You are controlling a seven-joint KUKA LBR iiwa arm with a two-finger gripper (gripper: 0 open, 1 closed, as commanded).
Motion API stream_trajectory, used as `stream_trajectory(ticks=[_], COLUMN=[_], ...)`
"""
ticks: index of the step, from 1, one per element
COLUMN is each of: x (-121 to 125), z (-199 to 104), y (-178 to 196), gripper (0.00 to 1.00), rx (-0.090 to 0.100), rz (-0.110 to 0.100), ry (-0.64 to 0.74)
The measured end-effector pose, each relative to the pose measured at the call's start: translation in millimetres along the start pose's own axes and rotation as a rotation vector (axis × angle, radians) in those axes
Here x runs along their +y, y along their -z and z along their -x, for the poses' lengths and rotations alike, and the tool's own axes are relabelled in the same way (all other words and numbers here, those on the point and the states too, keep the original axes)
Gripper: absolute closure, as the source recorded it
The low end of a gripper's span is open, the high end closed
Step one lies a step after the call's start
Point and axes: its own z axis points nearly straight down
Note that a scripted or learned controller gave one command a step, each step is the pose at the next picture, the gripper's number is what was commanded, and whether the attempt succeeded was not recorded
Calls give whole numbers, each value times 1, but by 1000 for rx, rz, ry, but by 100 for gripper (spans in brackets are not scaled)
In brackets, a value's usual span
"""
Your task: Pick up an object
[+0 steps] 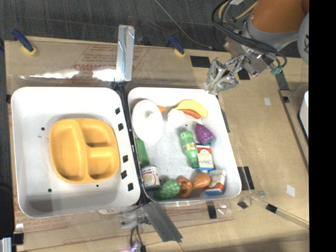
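Pincer (219,79) hangs over the right bin's (229,140) far corner, fingers spread, nothing in them, banana (192,108) just below it.

A tan bench top (262,140), marked with black tape patches, is bordered behind by dark ribbed flooring (68,7).
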Motion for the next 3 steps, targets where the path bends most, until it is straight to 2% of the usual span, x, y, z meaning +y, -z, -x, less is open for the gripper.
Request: stream_trajectory(ticks=[1, 2, 3], x=[-11, -11, -13], z=[-9, -9, -9], y=[-69, -68, -214], gripper=[100, 0, 0], rx=[4, 3, -4], rz=[9, 7, -1], ry=[230, 230, 342])
